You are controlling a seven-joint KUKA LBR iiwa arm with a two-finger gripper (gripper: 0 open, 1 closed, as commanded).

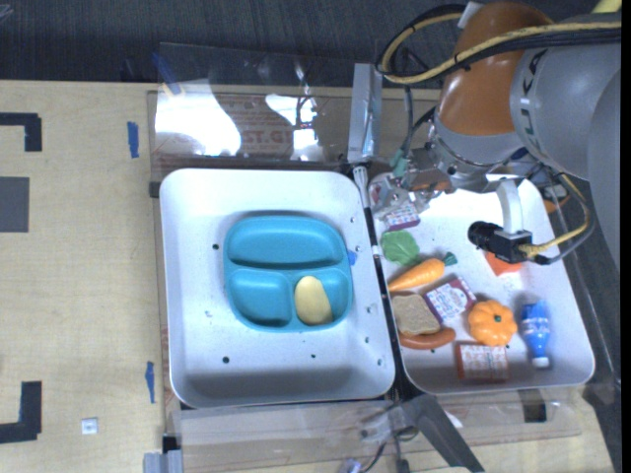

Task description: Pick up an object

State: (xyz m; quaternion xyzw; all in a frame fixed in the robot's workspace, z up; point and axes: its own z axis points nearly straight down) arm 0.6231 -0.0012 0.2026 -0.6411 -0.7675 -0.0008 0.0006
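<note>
White plastic made up both bins on the pale wooden worktop [69,294]. The left bin [197,363] held a blue divided tray [281,244], and a yellow egg-shaped piece [313,300] lay in the tray's lower right compartment.

The right bin [567,363] carried a cluster of toy food and small items. A green leafy piece [400,246] sat near the divider between the bins, with a carrot [420,274] just below it, lying at a slant. Below the carrot lay a slice of brown bread [416,313], and a red sausage [426,340] curved along its lower edge. A small packet with a purple border [450,299] lay beside the bread. To the right sat an orange pumpkin [491,323], with a red-labelled can [482,362] below it and a small blue bottle [535,329] on its far side.

The arm [552,77] reached in over the upper part of the right bin, its orange band above the wrist. The jaws [404,187] hung at the bin's upper left corner, over a small printed packet [397,212]. Whether they were open or closed could not be told, and nothing could be seen between them.
</note>
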